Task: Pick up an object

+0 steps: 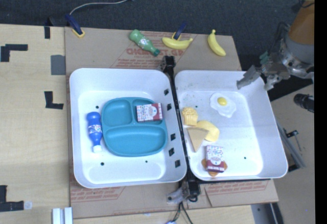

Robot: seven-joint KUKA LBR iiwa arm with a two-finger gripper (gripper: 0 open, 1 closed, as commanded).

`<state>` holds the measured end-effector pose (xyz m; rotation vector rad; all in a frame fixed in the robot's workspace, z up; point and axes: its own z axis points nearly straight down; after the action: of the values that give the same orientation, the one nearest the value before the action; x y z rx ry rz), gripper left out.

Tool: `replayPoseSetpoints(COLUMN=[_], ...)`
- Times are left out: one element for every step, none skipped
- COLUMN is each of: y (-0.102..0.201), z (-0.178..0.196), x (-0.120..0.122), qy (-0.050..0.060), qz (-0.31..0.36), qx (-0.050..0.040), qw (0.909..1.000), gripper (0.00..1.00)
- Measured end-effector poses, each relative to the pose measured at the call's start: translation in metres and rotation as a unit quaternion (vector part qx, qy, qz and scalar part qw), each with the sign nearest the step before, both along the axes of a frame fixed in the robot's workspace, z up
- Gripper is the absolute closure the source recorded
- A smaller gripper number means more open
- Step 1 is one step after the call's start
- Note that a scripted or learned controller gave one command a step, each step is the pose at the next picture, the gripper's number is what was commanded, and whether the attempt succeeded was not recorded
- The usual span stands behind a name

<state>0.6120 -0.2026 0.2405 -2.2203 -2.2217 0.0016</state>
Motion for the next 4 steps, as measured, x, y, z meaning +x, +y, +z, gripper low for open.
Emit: replayPoseSetpoints(y=[0.048, 0.083, 0.081, 0.098], z=[-0.116, -0.152, -0.153, -0.148], x=[-0.002, -0.043, -0.065, -0.097], qy=[0.001, -0.003, -0.005, 0.001], qz=[0.0, -0.002, 0.0, 0.0], qx=[0.0007, -0.0046, -0.0014, 0.0005], qw=[1.0, 1.0, 1.0, 1.0], gripper=[0.0, 0.0, 0.0, 0.0])
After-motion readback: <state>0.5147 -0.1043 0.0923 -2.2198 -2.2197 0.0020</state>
